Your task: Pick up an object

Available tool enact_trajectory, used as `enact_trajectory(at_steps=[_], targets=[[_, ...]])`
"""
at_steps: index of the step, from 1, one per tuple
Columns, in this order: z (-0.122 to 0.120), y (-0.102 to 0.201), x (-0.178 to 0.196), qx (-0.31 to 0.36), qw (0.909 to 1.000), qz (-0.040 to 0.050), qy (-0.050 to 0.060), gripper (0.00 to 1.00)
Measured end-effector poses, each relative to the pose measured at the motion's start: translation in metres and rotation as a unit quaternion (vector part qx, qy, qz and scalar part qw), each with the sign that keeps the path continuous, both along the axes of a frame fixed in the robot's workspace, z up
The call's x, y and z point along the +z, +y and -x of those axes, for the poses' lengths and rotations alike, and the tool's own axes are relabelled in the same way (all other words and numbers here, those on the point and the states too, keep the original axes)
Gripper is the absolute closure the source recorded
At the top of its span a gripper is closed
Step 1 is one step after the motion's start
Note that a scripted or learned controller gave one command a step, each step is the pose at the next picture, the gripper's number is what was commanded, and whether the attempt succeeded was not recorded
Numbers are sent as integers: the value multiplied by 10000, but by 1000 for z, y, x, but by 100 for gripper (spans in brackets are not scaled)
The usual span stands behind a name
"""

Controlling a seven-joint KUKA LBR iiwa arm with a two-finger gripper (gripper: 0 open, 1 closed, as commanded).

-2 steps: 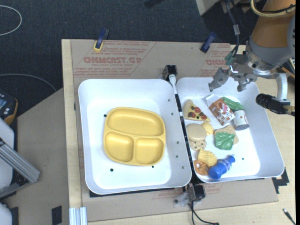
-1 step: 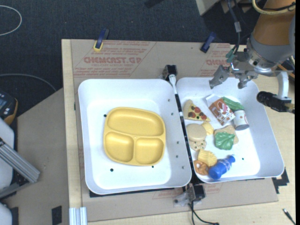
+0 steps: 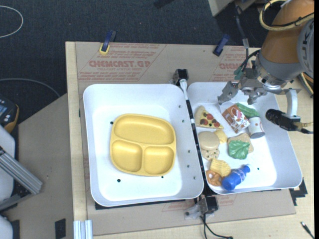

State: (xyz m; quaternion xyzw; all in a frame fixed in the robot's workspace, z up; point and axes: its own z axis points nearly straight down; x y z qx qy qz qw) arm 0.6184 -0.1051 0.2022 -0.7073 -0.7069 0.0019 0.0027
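**Ana:** Camera view first: where is the gripper (image 3: 240, 96) sitting?

**Ben:** It is hanging over the right bin (image 3: 281, 153), toward that bin's twelve o'clock edge. The arm (image 3: 285, 31) is reaching in from the frame's two o'clock corner.

**Ana:** Are the fingers pinching anything?

**Ben:** No. They are standing spread apart, one finger (image 3: 227, 94) angling toward eight o'clock, the other near the red-and-white packet (image 3: 235, 117). Nothing is lying between them.

**Ana:** And what is waiting in that bin?

**Ben:** A pizza slice (image 3: 208, 118) is lying at the bin's ten o'clock side, with the packet just beside it. A green strip (image 3: 248, 109) is poking out under the fingers, and a small can (image 3: 256, 127) is lying at the packet's three o'clock. A round cracker (image 3: 209, 142) and a green leafy piece (image 3: 239, 149) are sitting near the centre. At six o'clock, a blue bottle (image 3: 234, 178) is touching a yellow snack (image 3: 219, 167).

**Ana:** The left bin (image 3: 97, 148)?

**Ben:** It is holding a yellow divided plate (image 3: 143, 144), lying flat in the middle.
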Motion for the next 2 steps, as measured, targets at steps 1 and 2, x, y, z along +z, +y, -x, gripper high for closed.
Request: enact_trajectory(at_steps=[1, 2], targets=[[1, 2, -64, 3, 10000, -2, 10, 0], [-4, 0, -95, -3, 9999, 27, -104, 0]])
